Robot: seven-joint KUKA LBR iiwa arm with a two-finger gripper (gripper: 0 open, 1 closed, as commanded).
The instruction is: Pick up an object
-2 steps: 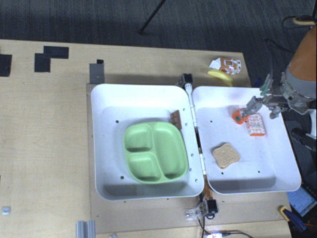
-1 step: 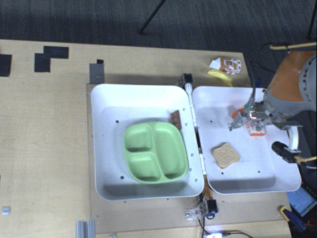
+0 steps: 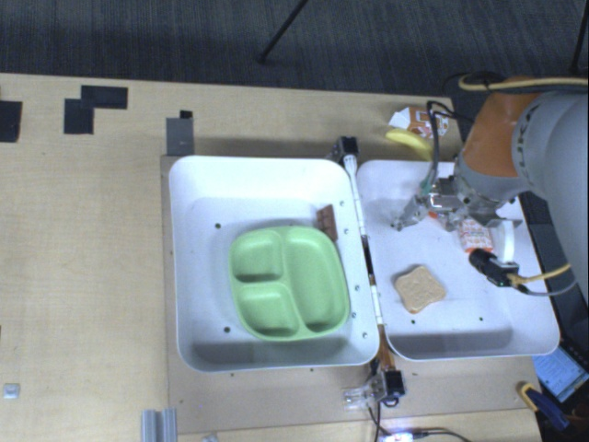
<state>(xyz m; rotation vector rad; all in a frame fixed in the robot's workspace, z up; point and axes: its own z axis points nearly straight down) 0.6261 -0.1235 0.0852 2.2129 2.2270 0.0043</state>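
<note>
— Camera view first: where is the pincer [image 3: 425,212]?

— Low inside the right bin [image 3: 515,339], in its upper half, hanging from the grey arm [image 3: 543,145] with the orange band. Whether its fingers are apart or together, I cannot tell; nothing is plainly gripped between them.

— What could be picked up?

— A tan slice of toast [image 3: 420,288] lies flat on the right bin's floor, below the pincer and clear of it. A red-and-white packet [image 3: 476,235] lies just beside the wrist, partly under the arm.

— How much room around the toast?

— Bare white floor on all sides; it sits nearer the bin's left wall than its right, well apart from the front edge.

— And the neighbouring bin?

— The left bin [image 3: 198,247], touching the right bin along a shared rim, holds a green divided tray [image 3: 288,282] filling much of its floor. A small brown object [image 3: 326,219] is wedged against that shared rim, above the tray.

— Anything outside?

— A yellow banana [image 3: 409,138] and a wrapper on the tabletop [image 3: 83,265], just beyond the right bin's far edge.
</note>
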